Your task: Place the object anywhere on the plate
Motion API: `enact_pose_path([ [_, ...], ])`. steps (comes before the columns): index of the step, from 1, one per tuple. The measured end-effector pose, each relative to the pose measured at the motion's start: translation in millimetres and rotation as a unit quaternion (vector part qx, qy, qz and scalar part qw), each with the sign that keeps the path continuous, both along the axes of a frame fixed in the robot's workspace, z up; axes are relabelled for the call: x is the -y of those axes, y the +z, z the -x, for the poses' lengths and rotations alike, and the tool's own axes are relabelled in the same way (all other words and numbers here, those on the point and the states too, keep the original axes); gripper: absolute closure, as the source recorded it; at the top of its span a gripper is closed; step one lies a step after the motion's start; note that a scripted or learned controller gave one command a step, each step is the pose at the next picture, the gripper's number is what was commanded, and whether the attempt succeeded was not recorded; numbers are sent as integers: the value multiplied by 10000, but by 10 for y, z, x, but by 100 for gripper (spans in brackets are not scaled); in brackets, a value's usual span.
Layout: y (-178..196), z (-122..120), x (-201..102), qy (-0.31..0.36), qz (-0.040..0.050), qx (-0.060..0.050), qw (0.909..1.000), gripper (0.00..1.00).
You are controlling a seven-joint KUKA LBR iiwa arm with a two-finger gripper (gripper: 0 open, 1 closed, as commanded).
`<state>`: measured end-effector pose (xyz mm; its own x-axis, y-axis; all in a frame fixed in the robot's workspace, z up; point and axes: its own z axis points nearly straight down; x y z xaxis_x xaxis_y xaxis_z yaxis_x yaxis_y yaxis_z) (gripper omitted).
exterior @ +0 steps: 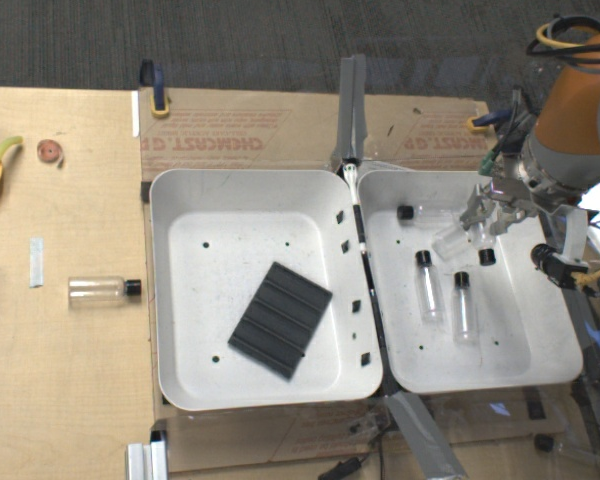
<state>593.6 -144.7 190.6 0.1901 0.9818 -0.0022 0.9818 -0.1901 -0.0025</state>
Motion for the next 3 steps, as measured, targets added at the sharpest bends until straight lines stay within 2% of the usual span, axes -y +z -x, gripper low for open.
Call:
enact_pose_path([
  [1,232,-652,-451,442,1,7,9990,100],
  [2,219,525,-1070,1340,-10,-4,9910,100],
  [3,-7,168,-1735,1705,-5,-5,9854,100],
])
